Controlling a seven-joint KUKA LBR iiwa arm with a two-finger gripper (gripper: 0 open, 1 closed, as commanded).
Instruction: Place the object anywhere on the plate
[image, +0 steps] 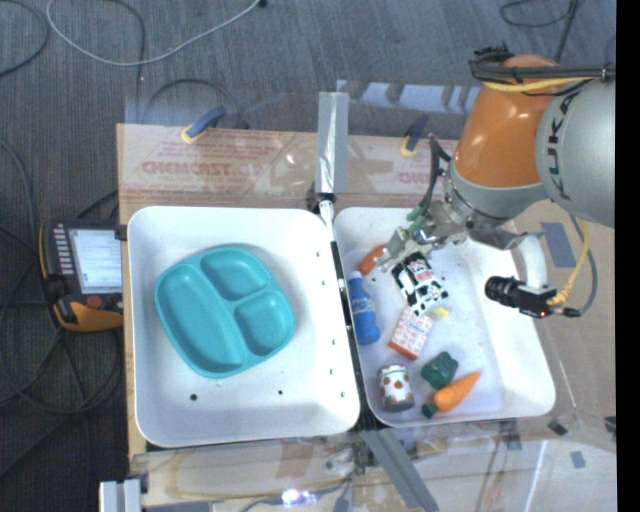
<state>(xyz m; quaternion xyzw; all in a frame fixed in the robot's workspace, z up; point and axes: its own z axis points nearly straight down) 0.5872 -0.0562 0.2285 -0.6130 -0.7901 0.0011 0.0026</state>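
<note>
A teal plate (225, 310) with three compartments lies in the left white bin (160, 405). My gripper (408, 250) hangs low over the upper left part of the right bin (525, 385). It sits between a small orange-red item (370, 260) on its left and a black-and-white spotted object (426, 286) just below it. Whether it touches either one cannot be told. The wrist hides what lies directly under it.
The right bin also holds a blue bottle (361, 310) along its left wall, a red-and-white box (409, 335), a small jar (395, 385), a dark green piece (439, 369) and a toy carrot (456, 391). A black cable fitting (515, 293) juts out on the right.
</note>
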